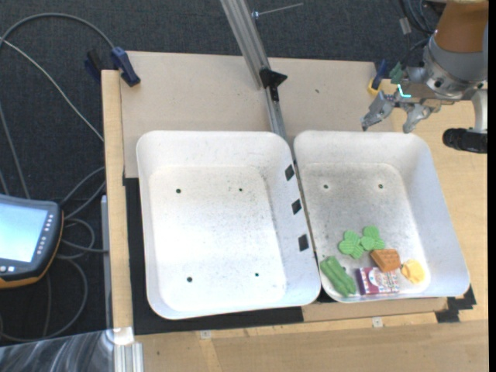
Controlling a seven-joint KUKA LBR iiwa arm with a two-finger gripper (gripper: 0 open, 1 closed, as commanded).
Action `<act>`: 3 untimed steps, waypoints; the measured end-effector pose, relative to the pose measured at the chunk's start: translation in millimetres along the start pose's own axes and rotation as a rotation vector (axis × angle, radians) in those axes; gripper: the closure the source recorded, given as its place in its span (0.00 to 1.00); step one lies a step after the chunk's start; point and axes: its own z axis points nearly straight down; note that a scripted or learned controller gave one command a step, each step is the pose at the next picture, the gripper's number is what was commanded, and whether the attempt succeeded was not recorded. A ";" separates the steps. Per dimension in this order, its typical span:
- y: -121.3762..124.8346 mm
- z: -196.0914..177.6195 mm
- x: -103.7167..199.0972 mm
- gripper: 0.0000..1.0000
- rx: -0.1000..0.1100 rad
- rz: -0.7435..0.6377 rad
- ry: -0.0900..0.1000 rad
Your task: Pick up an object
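Observation:
My gripper [394, 118] hangs over the far rim of the right bin [434, 177], fingers spread open with nothing between them. At that bin's near end lies a cluster of small objects: a green clover-shaped piece [359, 242], an orange-brown block [385, 259], a yellow piece [414, 270], a green elongated piece [338, 276] and a pink-and-white packet [377, 280]. The gripper is well away from them, at the opposite end of the bin.
The left bin [213, 219] sits beside the right one. A slanted metal rail [248, 37] crosses the bench top and ends between the bins. A blue clamp [124, 64] grips the bench's far left corner. A tablet-like pendant [23, 239] lies off the bench at left.

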 end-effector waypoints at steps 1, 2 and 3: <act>0.4 -3.0 0.0 0.00 -0.003 -0.001 -0.002; 7.4 51.3 -6.4 0.00 0.000 0.000 -0.001; 8.5 93.8 -2.9 0.00 -0.001 -0.002 -0.002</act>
